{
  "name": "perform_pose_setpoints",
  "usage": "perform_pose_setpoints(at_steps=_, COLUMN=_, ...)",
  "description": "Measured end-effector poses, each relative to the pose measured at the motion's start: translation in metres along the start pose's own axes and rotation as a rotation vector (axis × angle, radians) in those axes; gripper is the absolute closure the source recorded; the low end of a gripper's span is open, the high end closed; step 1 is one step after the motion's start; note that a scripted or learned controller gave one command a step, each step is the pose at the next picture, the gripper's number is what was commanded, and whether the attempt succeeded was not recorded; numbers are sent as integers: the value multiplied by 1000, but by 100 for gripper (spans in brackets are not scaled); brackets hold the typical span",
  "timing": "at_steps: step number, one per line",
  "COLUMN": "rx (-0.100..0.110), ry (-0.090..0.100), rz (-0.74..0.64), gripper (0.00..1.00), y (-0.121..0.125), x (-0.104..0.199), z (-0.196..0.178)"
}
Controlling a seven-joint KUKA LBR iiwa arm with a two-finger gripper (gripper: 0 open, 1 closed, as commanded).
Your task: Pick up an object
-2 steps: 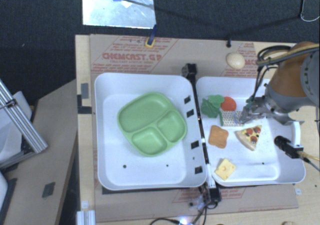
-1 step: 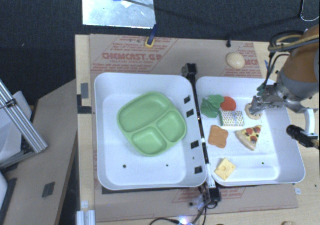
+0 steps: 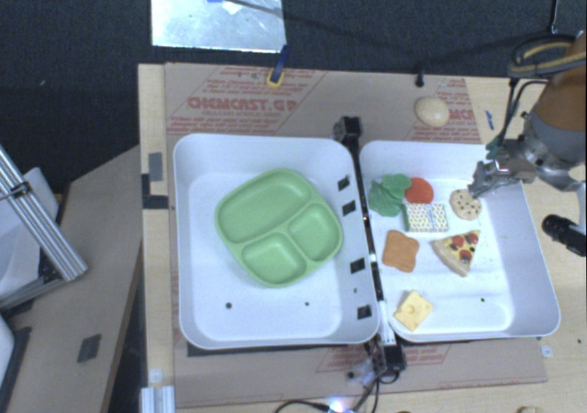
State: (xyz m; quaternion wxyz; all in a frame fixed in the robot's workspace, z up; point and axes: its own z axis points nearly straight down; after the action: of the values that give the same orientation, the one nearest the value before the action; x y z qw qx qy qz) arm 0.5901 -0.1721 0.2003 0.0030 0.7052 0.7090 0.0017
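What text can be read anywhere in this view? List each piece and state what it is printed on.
"CHEMCAST GP", red print, upside down, on the tan paper-covered sheet under the two shallow white bins.
The same red print repeats at that sheet's right and bottom edges, too cut off and blurred to read.
The small patterned white square food piece bears marks too small to read.

Arm (image 3: pixel 557 117) enters from the right over the right bin's (image 3: pixel 532 310) far right corner, wrist angled down-left, gripper (image 3: pixel 481 182) low above that bin's right side.
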Motion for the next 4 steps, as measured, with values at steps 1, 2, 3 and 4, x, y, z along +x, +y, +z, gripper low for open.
perform_pose_setpoints(at_steps=1, rx=2, ry=1, rz=-1, gripper=100, y=2, x=0, z=-26)
perform_pose_setpoints(at_steps=2, rx=5, ry=3, rz=-4, gripper=100, y=-12, x=46, z=-34)
perform_pose_setpoints(at_steps=3, rx=6, ry=4, rz=-3, gripper=100, y=-41, x=89, z=-36)
perform_pose_setpoints(at_steps=4, rx=7, ry=3, rz=-3, gripper=100, y=-53, x=123, z=-32)
